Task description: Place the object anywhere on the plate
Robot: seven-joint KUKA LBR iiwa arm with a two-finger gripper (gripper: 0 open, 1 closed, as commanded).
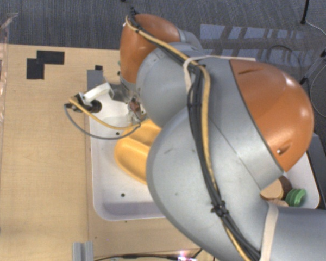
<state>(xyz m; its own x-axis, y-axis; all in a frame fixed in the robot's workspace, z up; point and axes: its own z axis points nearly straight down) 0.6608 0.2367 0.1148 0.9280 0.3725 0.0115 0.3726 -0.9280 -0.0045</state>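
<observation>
Item: one grey KUKA arm [223, 145] with orange bands, reaching in over the white bin [106, 200] and covering most of it; its bulk hides the greater part of the bin's floor. Item: yellow plate [131, 156], lying flat inside that bin, partly visible just beside the arm's lower link, the rest hidden beneath the arm; it lies low and open-faced, which suits it as a receiving surface. Item: gripper [135, 109], at the arm's far end, positioned above the plate's upper edge; its state cannot be told, being small, dark and crowded by the wrist. Item: white wrist fitting [95, 95] with a yellow-and-black cable [98, 125] looped loosely beyond the bin's rim over the tabletop [38, 162], slack presumably left so the wrist can turn freely. Item: the object to be placed, not identifiable near the plate; whether anything sits at the gripper cannot be told. Item: a green piece [296, 196] and a tan wooden piece [275, 189], touching one another at the arm's right side, well apart from the plate; either may be a candidate object, as a judgement only. Item: black markings [43, 63] on the tabletop, beyond the bin's far corner. Judged status: the arm stands over the plate, placement unconfirmed.
</observation>
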